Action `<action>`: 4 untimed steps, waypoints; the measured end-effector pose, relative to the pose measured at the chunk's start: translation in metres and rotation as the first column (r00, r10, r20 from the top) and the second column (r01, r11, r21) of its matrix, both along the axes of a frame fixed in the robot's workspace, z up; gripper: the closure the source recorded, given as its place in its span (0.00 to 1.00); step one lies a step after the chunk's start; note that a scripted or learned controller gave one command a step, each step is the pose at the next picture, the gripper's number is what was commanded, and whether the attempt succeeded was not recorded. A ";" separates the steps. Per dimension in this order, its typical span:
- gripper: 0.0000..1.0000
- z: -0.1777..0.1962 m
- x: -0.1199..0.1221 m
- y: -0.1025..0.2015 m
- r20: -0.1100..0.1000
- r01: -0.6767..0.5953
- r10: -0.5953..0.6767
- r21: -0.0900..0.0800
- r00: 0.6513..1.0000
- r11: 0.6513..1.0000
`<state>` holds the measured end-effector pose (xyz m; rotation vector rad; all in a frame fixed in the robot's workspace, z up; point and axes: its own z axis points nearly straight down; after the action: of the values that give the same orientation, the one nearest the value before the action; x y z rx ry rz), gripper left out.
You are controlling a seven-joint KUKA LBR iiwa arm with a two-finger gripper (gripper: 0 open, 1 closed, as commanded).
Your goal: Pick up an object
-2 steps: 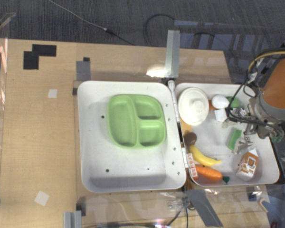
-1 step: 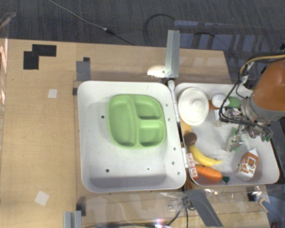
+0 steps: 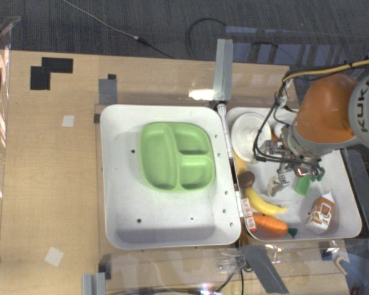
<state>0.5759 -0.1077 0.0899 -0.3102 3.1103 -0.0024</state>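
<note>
My gripper [image 3: 290, 178] hangs low over the right bin [image 3: 350, 217], under the arm's orange band [image 3: 323, 109]. A small green object [image 3: 303, 185] lies right at the gripper's right side, partly covered by it; I cannot tell whether it is touched. A yellow banana [image 3: 264, 203] lies just left of and below the gripper. An orange carrot [image 3: 270, 225] lies along the front wall. A small brown-and-white carton [image 3: 320, 213] stands at the front right. A dark brown round piece [image 3: 246, 179] sits by the left wall. A white bowl [image 3: 247, 137] sits at the back left.
The left bin [image 3: 120, 226] holds a green divided plate [image 3: 175, 156]. A metal divider post [image 3: 223, 66] stands behind the two bins. Black cables [image 3: 267, 137] loop from the wrist over the white bowl. Bare wooden bench [image 3: 43, 183] spreads to the left.
</note>
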 end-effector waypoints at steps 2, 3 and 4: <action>0.00 0.001 -0.073 -0.098 0.004 -0.309 0.309 -0.011 0.951 0.951; 0.00 0.001 -0.074 -0.097 0.004 -0.329 0.329 -0.012 0.944 0.944; 0.00 0.002 -0.066 0.013 0.008 -0.236 0.236 -0.006 0.972 0.972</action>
<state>0.5103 -0.0943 0.0914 -0.6753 3.0439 -0.0087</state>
